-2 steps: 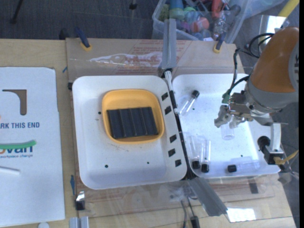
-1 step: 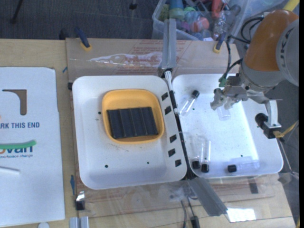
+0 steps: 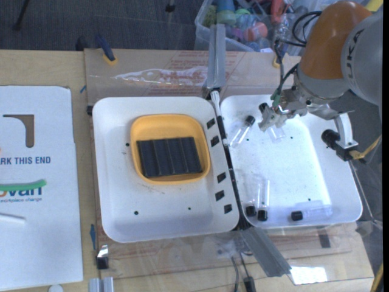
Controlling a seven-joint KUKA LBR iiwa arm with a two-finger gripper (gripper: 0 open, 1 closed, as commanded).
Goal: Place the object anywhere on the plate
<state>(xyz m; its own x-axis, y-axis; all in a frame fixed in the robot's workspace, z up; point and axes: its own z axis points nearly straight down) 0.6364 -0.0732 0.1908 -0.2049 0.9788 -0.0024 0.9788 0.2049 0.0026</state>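
A yellow plate [image 3: 141, 132] sits in the left bin [image 3: 115, 212] with a black ridged slab [image 3: 169, 157] lying on it. The right bin [image 3: 304, 175] holds several clear vials with black caps. One vial [image 3: 240, 131] lies at the back left by the divider. Two vials [image 3: 261, 198] lie side by side near the front left. Another vial [image 3: 311, 212] rests along the front wall. My gripper [image 3: 271, 119] hangs low over the back of the right bin, just right of the back-left vial. A small black cap [image 3: 263, 108] shows right beside the gripper.
A ridge with black clips [image 3: 220, 163] separates the two bins. A clear crate of colourful objects [image 3: 255, 11] stands behind the right bin. White printed cardboard [image 3: 36, 181] lies left of the bins.
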